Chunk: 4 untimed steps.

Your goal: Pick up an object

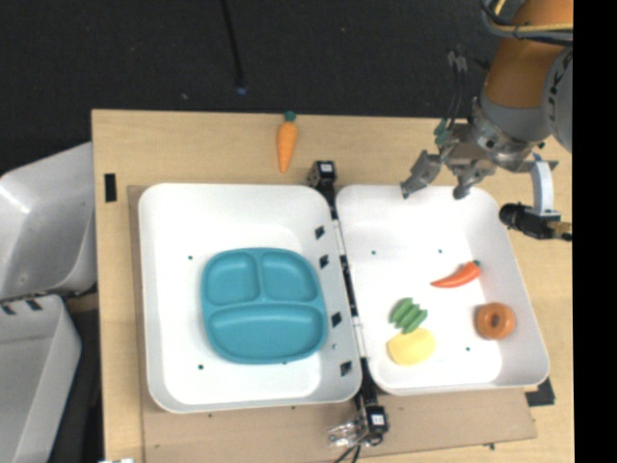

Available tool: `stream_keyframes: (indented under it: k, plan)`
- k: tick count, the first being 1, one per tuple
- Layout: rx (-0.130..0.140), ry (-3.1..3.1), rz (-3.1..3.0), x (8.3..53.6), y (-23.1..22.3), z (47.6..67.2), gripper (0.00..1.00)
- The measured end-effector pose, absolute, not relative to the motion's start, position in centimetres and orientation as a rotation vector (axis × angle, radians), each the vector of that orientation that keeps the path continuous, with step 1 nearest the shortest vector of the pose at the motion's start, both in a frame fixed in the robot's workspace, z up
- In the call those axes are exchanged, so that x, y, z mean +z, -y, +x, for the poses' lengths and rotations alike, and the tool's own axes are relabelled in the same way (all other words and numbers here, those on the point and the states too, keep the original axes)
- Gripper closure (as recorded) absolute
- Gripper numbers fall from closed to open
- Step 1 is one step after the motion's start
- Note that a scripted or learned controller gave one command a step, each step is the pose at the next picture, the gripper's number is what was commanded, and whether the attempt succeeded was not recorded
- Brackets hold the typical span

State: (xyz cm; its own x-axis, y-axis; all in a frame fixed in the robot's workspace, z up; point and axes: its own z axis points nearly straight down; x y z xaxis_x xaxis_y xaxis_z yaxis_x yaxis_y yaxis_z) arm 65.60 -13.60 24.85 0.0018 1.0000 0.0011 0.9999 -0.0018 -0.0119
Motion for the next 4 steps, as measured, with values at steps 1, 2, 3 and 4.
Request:
stream_keyframes:
  k: [1, 2, 3, 4]
  plan:
    - [-0.002, 2.223, -2.222, 25.7, 13.6, 65.8, 0.0]
    - [0.006, 2.22, -2.222, 20.0, 14.6, 65.5, 0.0]
    - [0.005, 2.224, -2.218, 14.1, 14.1, 66.0, 0.0]
    - [0.005, 2.223, -2.22, 9.9, 14.2, 66.0, 0.0]
